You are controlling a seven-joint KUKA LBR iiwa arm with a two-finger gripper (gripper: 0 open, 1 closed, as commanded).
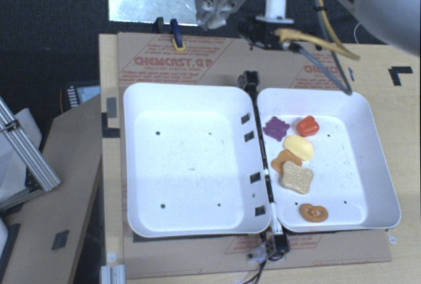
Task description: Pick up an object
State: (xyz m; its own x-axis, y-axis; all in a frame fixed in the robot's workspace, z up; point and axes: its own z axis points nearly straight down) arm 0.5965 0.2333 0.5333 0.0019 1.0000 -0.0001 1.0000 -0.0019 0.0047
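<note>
Two shallow white plastic bins sit side by side on a tan cardboard-covered table (197,56) printed with red lettering. The left white bin (141,164) takes up the centre left of the frame, and the right white bin (375,164) the centre right; their inner edges meet along a dark strip running down the middle of the picture.

All the small objects lie in the left part of the right bin, near that shared edge. Uppermost is a purple lumpy toy piece (276,127), and just to its right a red rounded toy piece (307,125). Below these lies a pale yellow oval piece (298,146). An orange-brown curved piece (284,161) lies under and to the left of it, touching a beige slice shaped like toast (297,177), which partly overlaps it. Lowest, set apart from the others, is a small brown pretzel-shaped piece (314,212) near the bottom of the bin.

The grey metal gripper (217,10) hangs at the top centre of the frame, above the far edge of the table and well apart from both bins and every object. It looks blurred, and I cannot tell how it is set. Nothing is visible in its grasp. A yellow cable (316,39) runs beside it toward the upper right.
</note>
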